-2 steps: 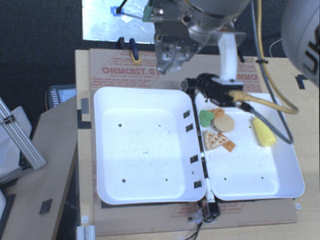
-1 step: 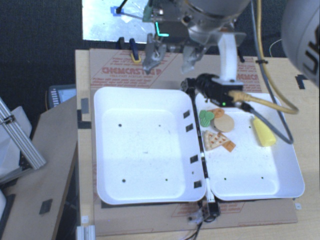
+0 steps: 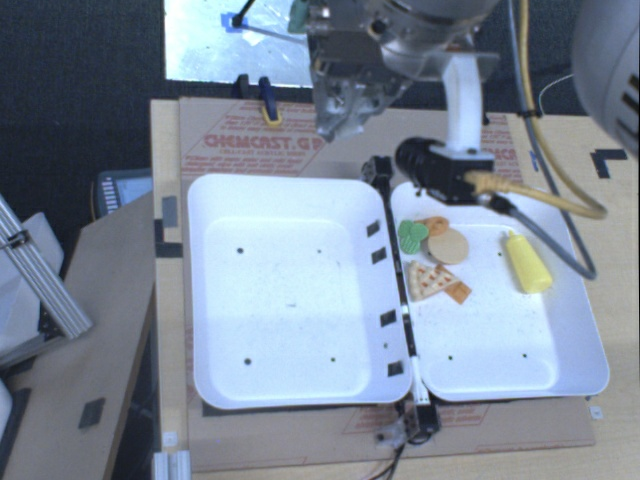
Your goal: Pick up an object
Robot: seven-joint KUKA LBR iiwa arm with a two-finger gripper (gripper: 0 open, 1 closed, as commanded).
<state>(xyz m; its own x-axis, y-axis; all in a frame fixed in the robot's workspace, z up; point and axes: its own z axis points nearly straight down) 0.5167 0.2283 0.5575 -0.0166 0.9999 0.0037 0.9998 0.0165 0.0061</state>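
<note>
Gripper [image 3: 335, 118]: raised above the bench's far edge, beyond both bins; whether it is open or closed, I cannot tell; nothing visibly held.
Targets: yellow block [image 3: 527, 263], green piece [image 3: 412, 235], tan disc [image 3: 447, 247], orange waffle pieces [image 3: 437, 283], clustered in the right bin [image 3: 500, 368].
Direction: nearer the camera and rightward from the gripper.
Yellow block axis: slanted near-to-far.

The left bin [image 3: 290, 298] offers open floor throughout. In the right bin [image 3: 520, 358], the near half lies free, while a yellow piece [image 3: 527, 262] and a food cluster [image 3: 436, 258] crowd its far half.
</note>
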